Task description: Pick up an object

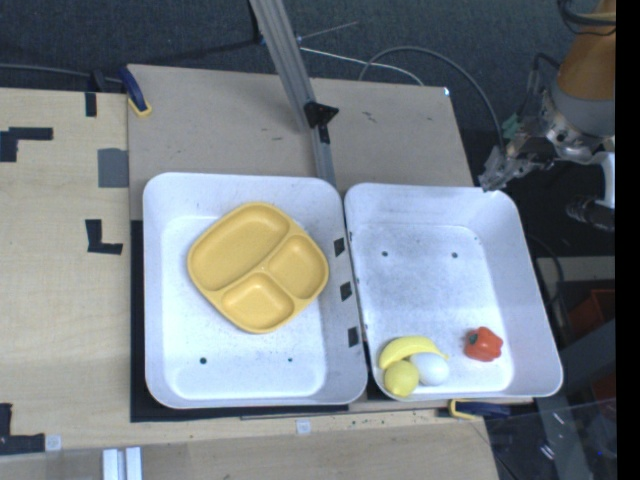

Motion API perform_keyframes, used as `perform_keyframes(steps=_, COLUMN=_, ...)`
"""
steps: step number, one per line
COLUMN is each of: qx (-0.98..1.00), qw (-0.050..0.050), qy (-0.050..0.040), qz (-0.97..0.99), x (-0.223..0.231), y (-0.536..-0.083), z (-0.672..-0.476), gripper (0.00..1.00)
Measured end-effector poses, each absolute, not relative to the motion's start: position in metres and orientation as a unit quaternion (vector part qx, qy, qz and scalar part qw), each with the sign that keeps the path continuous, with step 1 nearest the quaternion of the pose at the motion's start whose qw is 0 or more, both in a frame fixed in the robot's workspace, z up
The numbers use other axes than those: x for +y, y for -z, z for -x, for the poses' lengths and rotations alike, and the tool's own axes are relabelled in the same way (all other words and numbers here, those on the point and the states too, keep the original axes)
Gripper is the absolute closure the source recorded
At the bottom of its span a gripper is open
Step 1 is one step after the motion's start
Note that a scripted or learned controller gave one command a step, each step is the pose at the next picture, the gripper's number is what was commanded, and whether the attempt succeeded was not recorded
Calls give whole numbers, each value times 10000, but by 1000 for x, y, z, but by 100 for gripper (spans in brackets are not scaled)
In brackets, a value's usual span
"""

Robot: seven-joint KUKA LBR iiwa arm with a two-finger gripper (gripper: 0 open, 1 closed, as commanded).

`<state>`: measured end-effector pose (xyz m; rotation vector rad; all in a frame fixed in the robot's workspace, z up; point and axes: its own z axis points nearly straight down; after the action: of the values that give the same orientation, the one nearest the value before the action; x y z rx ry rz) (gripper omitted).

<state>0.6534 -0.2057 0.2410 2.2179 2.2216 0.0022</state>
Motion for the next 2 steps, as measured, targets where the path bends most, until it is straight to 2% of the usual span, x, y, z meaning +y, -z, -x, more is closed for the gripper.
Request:
perform_keyframes(steps=1, qx=7090, qw=-6, qy=-2, qz=-7052, x=-152, y=-249, z=-636, gripper=100)
perform_keyframes(steps=2, qx=7094, qw=-12, qy=0, qz=-7048, x=-96, y=-241, z=-632, gripper=100)
